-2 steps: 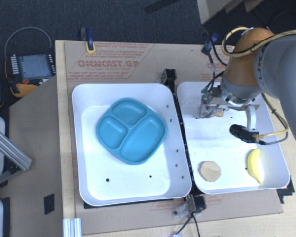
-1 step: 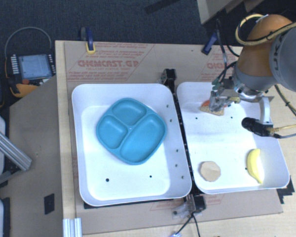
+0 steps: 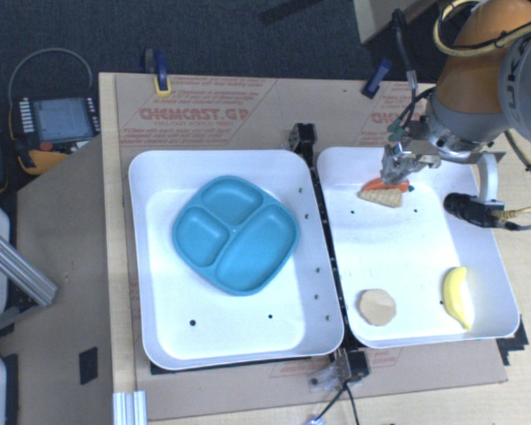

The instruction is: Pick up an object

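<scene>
Over the right bin (image 3: 491, 264), far end, I see the gripper (image 3: 395, 177) down on the orange-and-tan food piece (image 3: 382, 192), which sits on the bin floor w/ the tips at its upper edge. Can't tell if it's open or shut, wrist blocks it. Risk imo: contact looks off-center, so a lift could tip the piece or let it slip. Round tan piece (image 3: 377, 307) & banana (image 3: 457, 296) sit well apart at near end; blue divided plate (image 3: 236, 235) in left bin (image 3: 159, 264), no clash
</scene>
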`<state>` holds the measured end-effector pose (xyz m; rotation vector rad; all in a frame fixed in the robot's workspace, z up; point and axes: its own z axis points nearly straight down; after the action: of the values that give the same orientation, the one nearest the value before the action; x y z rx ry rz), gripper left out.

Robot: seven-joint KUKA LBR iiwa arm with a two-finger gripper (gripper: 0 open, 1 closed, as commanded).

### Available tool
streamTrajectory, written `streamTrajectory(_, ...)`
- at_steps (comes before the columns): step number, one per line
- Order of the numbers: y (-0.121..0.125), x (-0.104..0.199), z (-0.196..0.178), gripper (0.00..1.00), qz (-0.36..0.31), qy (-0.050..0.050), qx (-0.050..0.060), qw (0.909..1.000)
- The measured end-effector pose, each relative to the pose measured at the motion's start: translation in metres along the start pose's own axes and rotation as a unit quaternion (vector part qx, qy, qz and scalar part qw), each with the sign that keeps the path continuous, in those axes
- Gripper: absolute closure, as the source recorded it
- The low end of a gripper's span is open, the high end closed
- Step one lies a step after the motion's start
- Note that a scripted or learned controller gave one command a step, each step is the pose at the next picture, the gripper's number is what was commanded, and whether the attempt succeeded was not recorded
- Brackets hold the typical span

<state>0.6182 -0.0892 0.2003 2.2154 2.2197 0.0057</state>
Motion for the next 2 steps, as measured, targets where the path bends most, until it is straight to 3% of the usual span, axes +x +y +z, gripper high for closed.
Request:
streamTrajectory(1,0.001,0.0,-0.045,1.0,0.0,0.0,0.0,1.0)
streamTrajectory(2,0.002,0.047,-0.046,1.0,-0.001,0.001,0.003,1.0)
